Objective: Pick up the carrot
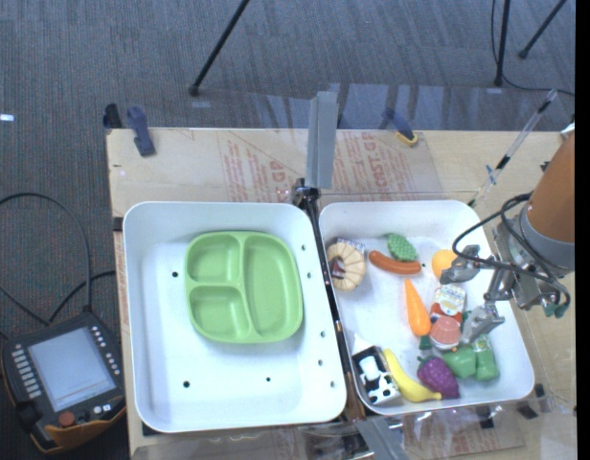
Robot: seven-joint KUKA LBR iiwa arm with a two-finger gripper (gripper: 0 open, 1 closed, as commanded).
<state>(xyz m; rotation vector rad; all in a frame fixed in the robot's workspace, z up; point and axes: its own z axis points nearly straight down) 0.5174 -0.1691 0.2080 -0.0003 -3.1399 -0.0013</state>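
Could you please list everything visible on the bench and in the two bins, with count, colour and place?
left bin: 1, white, left half of bench
divided plate: 1, green, in left bin
right bin: 1, white, right half of bench
carrot: 1, orange, middle of right bin
sausage: 1, red-orange, upper right bin
round pastry: 1, tan, upper left of right bin
banana: 1, yellow, lower right bin
grapes: 1 bunch, purple, beside banana
pendant: 1, grey and orange, floor at lower left
hand: 1, grey, over right bin's right side, fingers apart, holding nothing
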